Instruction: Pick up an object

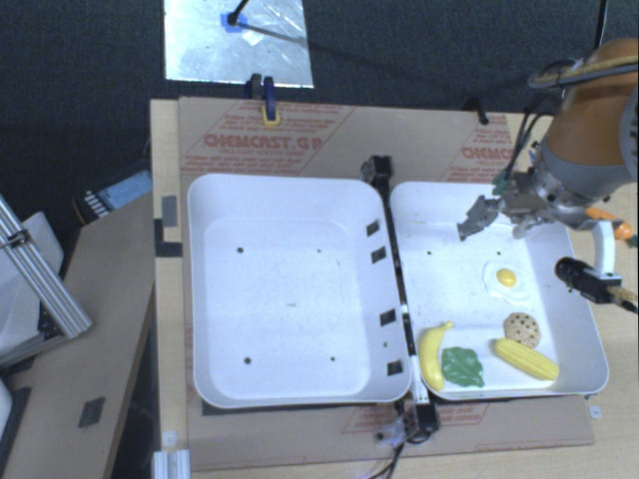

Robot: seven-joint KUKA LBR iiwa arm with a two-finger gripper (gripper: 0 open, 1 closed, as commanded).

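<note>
Hovering over the upper part of the right bin, the gripper hangs with its two grey fingers spread apart and nothing between them. One finger points toward the divider between the bins, the other sits closer to the wrist. Above it the arm comes in from the right, its orange band showing just over the grey wrist.

Everything worth picking lies in that same right bin, nearer the camera than the gripper. A fried egg sits closest, just below the fingers and apart from them. Further toward the bin's near edge is a round cookie, and touching or almost touching it, a yellow corn cob lying at a slant. Over by the bin's left wall a banana curves upright along the divider, with a green leafy piece pressed against its right side.

Beside the right bin, the left bin shows its white floor with a few dark dots. Both bins rest on a cardboard sheet with red printing. Beyond the cardboard, a shiny silver panel lies on the dark cloth.
</note>
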